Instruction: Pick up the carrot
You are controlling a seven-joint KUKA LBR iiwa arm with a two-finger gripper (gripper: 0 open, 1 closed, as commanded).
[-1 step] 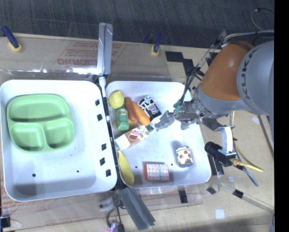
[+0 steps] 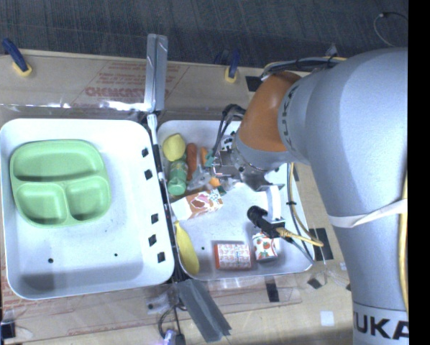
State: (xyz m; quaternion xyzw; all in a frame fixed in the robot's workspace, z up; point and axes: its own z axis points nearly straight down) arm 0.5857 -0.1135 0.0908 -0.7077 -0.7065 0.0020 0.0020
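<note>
The carrot [image 2: 192, 159] is a slim orange-red stick lying lengthwise near the back left of the right bin [image 2: 301, 264], between a yellow lemon and the arm's wrist. My gripper [image 2: 216, 168] hangs low over the bin just to the right of the carrot, close to it. The grey wrist and orange band cover most of the gripper from above. A small orange scrap [image 2: 214, 182] shows just under the gripper; what it belongs to is unclear.
Around the carrot lie a lemon [image 2: 173, 147], a green item [image 2: 176, 178] and a snack packet [image 2: 204, 203]. Nearer the front are a banana [image 2: 186, 249], a red packet [image 2: 231, 255] and a small carton [image 2: 265, 246]. The left bin [image 2: 78, 264] bears a green divided plate [image 2: 58, 182].
</note>
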